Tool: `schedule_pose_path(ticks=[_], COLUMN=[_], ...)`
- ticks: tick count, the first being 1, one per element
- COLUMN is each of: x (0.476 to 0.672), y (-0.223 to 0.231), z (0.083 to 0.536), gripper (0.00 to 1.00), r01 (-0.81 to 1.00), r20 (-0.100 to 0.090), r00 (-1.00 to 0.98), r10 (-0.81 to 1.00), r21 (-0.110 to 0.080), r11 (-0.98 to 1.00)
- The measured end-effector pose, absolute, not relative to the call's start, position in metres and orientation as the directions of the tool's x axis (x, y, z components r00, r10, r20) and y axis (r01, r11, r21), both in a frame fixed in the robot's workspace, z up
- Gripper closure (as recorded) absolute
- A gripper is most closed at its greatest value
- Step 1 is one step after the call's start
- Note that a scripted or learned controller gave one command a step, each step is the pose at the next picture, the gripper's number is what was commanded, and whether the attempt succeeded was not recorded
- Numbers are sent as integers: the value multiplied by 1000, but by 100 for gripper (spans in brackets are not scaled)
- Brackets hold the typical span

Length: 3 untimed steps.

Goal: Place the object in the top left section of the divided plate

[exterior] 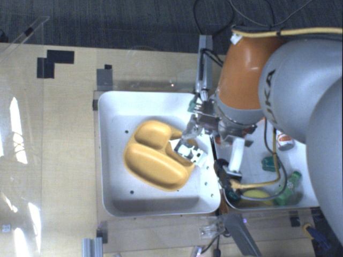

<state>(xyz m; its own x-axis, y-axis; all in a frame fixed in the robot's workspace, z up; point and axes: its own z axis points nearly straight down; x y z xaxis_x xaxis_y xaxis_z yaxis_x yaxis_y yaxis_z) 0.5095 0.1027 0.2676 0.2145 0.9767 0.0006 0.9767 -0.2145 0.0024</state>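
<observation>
Plate (155,155): yellow, divided, lying in the left bin (115,197); three rounded sections show, one upper, one large lower, a smaller one at its right under the gripper.
Object: small white piece with dark markings (190,151), at the plate's right edge, just under the gripper tip; cannot tell whether it rests in a section or on the rim.
Gripper (187,143): low over the plate's right side, arm (300,90) reaching in from the right; state of the jaws cannot be told, nor whether they touch the object.
Handling, judged: object looks light and stiff, possibly a small box or card; smooth faces may slip. Best taken across its narrow sides, near the middle.
Plate, judged: glossy moulded plastic, light, likely to slide in the bin if nudged.
Right bin (257,199): cables and small items, well apart from the plate.
</observation>
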Motion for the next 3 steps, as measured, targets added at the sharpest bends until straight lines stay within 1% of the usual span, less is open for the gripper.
schedule_pose_path(ticks=[1,2,3], x=[510,510,511], y=[104,104,105], z=[277,278,288], gripper=[100,0,100], r01=[978,978,980], r20=[0,0,0], r00=[207,207,200], r10=[978,978,980], r21=[4,4,6], r11=[-207,-207,-200])
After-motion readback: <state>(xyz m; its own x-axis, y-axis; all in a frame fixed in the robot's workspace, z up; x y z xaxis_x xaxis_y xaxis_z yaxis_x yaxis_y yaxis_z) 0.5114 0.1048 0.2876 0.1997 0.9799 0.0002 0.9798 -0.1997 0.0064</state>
